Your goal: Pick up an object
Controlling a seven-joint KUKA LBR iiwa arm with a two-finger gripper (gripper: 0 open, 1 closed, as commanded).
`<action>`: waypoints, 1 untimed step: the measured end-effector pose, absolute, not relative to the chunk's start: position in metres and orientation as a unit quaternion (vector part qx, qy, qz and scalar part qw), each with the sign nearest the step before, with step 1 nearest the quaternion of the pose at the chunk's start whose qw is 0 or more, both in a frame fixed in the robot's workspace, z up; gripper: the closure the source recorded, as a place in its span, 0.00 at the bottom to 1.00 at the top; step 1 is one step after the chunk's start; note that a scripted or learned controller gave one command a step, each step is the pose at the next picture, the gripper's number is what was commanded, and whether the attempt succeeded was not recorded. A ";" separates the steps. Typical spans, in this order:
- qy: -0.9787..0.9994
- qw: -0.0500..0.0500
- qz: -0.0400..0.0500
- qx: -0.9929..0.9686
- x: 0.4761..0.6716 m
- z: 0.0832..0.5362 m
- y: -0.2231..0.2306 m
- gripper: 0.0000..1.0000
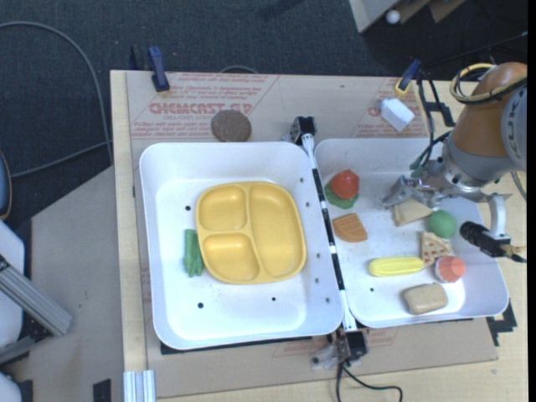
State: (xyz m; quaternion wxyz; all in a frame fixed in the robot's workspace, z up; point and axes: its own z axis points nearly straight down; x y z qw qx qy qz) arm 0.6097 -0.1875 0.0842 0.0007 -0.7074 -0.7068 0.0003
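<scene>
Grey gripper [408, 193] hangs low in the right bin [494, 301], fingers spread apart over a tan bread slice [410, 214]; a green ball [441, 223] lies just beside it.

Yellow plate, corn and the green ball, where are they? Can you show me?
yellow divided plate [250, 231], camera view, the ridge where its three compartments meet
corn cob [396, 266], camera view, middle of the cob
green ball [441, 223], camera view, top of the ball
</scene>
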 end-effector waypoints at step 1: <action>-0.707 -0.001 -0.001 -0.708 0.611 0.095 -0.188 1.00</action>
